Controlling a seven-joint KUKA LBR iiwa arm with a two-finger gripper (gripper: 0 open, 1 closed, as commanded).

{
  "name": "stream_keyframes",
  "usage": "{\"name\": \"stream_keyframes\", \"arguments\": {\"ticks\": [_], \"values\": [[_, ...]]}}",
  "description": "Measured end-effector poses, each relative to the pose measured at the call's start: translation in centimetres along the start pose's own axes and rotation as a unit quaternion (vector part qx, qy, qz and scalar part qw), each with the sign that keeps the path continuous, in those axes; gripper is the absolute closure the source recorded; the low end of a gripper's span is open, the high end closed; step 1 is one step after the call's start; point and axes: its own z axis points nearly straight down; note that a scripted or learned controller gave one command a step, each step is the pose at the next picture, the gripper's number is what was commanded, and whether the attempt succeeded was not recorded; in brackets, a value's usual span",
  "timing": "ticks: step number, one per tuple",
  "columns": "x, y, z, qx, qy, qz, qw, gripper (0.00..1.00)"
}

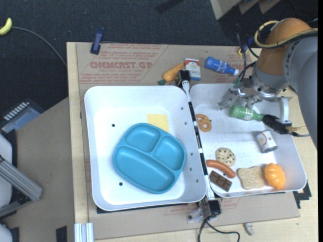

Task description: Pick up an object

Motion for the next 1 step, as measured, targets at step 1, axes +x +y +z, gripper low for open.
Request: {"name": "stream_keyframes", "arguments": {"ticks": [1], "values": [[0.02,0.11,-1.12,-0.002,-0.001,-0.001,1.0,1.0]]}}
